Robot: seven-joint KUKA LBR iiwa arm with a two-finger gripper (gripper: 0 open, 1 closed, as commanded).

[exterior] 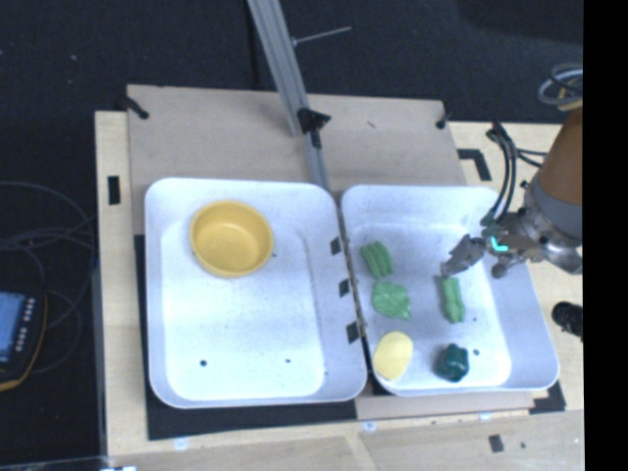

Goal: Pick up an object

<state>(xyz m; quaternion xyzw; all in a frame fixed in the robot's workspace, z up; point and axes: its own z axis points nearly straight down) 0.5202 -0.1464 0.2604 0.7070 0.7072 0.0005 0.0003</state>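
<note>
Camera view: wooden bench (226, 126), two white bins (167, 263), dark floor (59, 27).

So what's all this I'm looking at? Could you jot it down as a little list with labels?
left bin: holds a yellow bowl
right bin: holds five small toy foods
light green pieces: three
yellow piece: near front edge
dark green piece: front right
gripper: over the right bin, above the long green piece
held: nothing visibly between the jaws
</note>
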